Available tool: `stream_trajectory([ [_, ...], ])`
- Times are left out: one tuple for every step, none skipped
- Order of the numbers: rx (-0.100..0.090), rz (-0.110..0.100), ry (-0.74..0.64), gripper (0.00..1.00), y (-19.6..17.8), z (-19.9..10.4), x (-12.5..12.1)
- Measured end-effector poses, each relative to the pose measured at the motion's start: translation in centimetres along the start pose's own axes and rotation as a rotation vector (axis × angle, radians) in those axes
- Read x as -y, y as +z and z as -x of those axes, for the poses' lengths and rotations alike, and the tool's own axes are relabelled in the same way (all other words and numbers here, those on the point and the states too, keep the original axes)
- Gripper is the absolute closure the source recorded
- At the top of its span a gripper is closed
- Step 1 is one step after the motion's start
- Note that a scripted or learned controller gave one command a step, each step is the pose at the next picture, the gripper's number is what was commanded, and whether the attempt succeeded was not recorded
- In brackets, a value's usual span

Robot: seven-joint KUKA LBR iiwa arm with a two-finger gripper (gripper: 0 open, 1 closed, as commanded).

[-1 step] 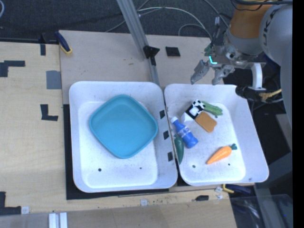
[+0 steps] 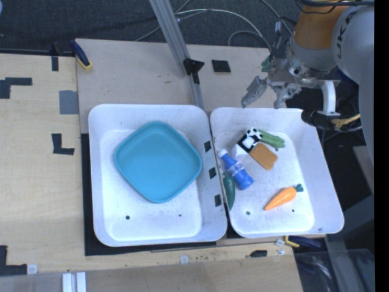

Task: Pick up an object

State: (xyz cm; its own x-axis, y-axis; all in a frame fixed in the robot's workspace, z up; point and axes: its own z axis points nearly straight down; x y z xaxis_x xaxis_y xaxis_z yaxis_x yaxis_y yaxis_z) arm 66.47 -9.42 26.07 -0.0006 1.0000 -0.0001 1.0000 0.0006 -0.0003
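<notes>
- The bench (image 2: 36,163) carries two shallow white bins side by side; the left bin (image 2: 97,163) is taken up mostly by a blue square plate (image 2: 158,161) lying flat.
- The arm (image 2: 340,23) reaches in from the right, its orange band high in the frame, and hangs over the far edge of the right bin (image 2: 322,181), above it and outside the cluster of objects.
- The gripper (image 2: 266,96) has its two fingers spread apart with nothing between them, so the jaws are released and empty.
- The candidates all lie in the right bin. A blue bottle (image 2: 237,170) lies near the dividing wall, with a dark green vegetable (image 2: 230,190), likely a pepper or cucumber, just beside it against that wall.
- An orange-brown block (image 2: 264,156), perhaps a toy bread slice, touches a black-and-white item (image 2: 248,141) and sits just beside a green pod (image 2: 271,140).
- A toy carrot (image 2: 282,198) lies alone nearer the front, well apart from the others.
- Judged from this, the step in hand is choosing a target and descending; no grasp has begun.
- The carrot looks the cleanest pick: free space on both sides lets the fingers straddle its narrow width. The fingers should close across its long axis near the thick middle, not the tapering tip.
- The crowded trio risks a finger landing on a neighbour, and the bottle could roll if nudged off-centre.
</notes>
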Motion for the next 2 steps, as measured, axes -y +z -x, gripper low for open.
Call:
stream_trajectory([
  [0.000,-0.005,0.000,0.00,6.3,-0.3,0.3],
  [0.000,-0.005,0.000,0.00,12.6,-0.2,0.1],
])
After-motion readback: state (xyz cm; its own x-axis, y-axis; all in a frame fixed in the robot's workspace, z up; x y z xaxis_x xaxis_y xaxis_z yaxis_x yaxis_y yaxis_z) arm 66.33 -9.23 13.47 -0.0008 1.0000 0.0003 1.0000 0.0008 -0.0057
